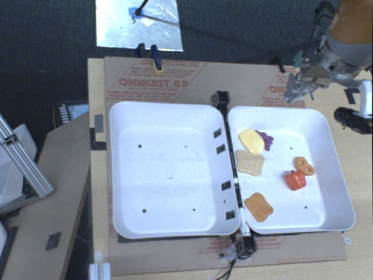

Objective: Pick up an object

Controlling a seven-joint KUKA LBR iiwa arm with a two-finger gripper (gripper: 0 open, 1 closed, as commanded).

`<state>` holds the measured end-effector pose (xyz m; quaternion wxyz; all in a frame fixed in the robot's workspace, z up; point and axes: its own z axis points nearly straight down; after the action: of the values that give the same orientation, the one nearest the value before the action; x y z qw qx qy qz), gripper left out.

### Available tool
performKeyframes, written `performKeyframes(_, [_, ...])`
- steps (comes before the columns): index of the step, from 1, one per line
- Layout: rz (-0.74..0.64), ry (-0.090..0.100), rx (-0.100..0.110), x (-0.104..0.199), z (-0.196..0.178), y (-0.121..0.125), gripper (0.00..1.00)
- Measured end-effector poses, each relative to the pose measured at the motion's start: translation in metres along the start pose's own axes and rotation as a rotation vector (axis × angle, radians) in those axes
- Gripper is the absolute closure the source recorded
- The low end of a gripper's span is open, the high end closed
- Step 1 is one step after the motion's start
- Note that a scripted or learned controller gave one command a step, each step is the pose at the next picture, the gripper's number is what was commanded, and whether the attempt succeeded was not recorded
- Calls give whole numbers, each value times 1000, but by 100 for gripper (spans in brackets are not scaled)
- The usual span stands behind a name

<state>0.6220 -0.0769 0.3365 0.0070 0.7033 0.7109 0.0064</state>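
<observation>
The right bin holds several small food-shaped items. A yellow piece lies beside a small purple one near the bin's back left. Below them sits a beige bread slice. A pretzel and a red pepper rest toward the right. An orange-brown cookie lies near the front. My gripper hangs above the bin's back rim at upper right, away from all the items, with nothing seen between its fingers.
The left bin stands beside the right one, with black clips along their shared wall. Both sit on a cardboard sheet. A shiny square plate lies behind the bench.
</observation>
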Motion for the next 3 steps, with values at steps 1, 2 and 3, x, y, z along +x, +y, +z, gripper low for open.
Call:
performKeyframes(1, [-2, 4, 11, 78, -14, 40, 100])
performKeyframes(2, [1, 5, 8, 115, -107, -48, 100])
performKeyframes(3, [18, -1, 15, 32, -113, -104, 100])
